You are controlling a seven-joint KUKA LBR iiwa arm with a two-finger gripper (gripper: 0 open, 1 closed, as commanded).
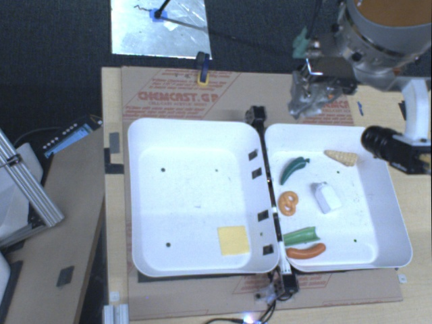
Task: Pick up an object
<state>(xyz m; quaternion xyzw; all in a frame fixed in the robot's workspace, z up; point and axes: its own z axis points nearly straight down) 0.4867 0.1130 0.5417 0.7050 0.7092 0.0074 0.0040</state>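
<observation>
The gripper (pixel 309 105) hangs above the bench, just beyond the right bin (pixel 378 201). That bin holds a cone (pixel 341 157), pepper (pixel 292 168), pretzel (pixel 287 203), white bottle (pixel 327 197), green pod (pixel 300 235) and sausage (pixel 306 251). A yellow square (pixel 233 240) lies in the left bin (pixel 155 181).

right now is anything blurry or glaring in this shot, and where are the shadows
Camera view: the gripper and arm above the bins look soft and blurred; the foil sheet at the top shows bright glare; the white bins are evenly lit, with only faint shadows beside the yellow square and the small items.
</observation>
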